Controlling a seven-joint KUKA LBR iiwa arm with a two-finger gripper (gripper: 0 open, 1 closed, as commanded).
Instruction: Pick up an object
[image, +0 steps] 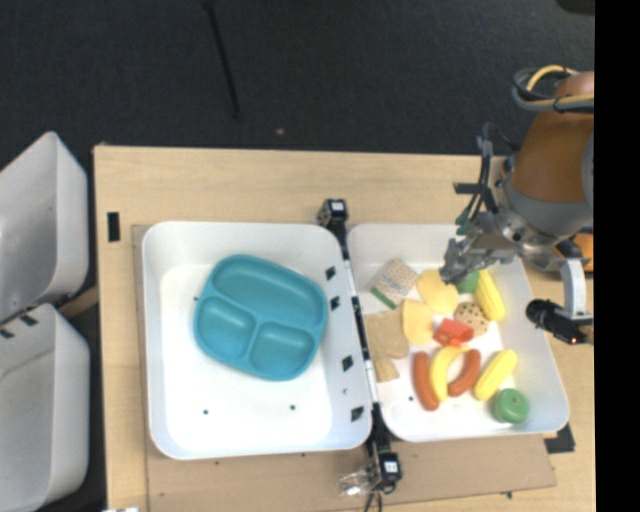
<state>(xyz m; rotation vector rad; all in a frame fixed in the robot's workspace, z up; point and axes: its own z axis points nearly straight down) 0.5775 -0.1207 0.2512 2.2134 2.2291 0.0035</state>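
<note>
The right bin (400, 424) holds a heap of toy food: a yellow corn cob (489, 297), pale yellow cheese wedges (434, 291), a red strawberry (452, 331), a round cracker (471, 318), two sausages (463, 372), a banana (495, 372), a green apple (511, 405) and a grey-green sandwich piece (394, 282). My gripper (462, 262) hangs over the bin's upper right part, its tip just above the cheese and a small green piece (467, 284) beside the corn. Nothing is seen held by it.
The left bin (170, 420) holds a teal divided plate (260, 316). A row of black clips (352, 330) marks the divider between the bins. The orange-banded arm (553, 160) rises over the bench's right edge. White blocks (35, 250) stand at the far left.
</note>
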